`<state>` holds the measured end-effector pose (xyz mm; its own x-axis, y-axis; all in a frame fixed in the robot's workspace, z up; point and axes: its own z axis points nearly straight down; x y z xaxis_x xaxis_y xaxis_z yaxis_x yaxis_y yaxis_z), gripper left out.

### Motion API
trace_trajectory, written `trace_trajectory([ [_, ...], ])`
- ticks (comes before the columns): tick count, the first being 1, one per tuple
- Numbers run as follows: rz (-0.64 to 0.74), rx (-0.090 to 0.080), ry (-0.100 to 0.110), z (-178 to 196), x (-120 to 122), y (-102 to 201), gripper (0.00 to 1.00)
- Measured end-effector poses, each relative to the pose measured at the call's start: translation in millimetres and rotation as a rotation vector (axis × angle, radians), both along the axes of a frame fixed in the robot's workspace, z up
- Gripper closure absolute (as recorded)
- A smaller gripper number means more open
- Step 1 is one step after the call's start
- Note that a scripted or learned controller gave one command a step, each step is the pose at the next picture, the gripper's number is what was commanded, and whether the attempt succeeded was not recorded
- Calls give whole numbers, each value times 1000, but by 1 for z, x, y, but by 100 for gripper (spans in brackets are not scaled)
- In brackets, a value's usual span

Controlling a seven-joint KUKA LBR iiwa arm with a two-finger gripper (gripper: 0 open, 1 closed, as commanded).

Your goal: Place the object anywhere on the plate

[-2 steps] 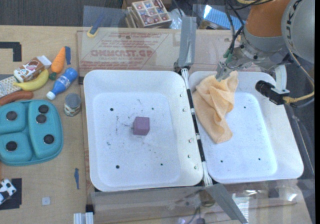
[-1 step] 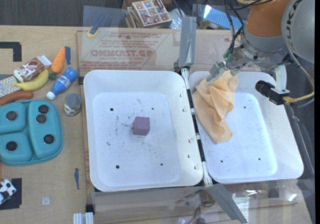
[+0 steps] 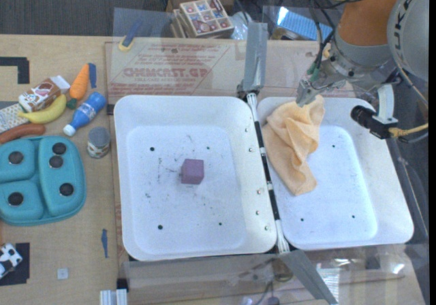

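A pale orange cloth lies crumpled along the left side of the right bin. Its upper corner is drawn up to a peak at the bin's far left corner. My gripper sits right at that peak, fingers pinched together on the cloth's tip. The rest of the cloth trails down over the bin floor towards the near side. A small purple cube rests near the middle of the left bin. A teal divided plate lies on the bench left of both bins.
Toy food is scattered at the far left: a banana, a carrot, a blue bottle, a small can. A grey ridge separates the bins. Boxes stand behind them.
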<state>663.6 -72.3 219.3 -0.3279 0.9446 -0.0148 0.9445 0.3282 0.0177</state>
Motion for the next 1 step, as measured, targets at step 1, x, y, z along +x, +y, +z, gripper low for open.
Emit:
trace_trajectory([
  [1,0,0,0,0,0,0,0],
])
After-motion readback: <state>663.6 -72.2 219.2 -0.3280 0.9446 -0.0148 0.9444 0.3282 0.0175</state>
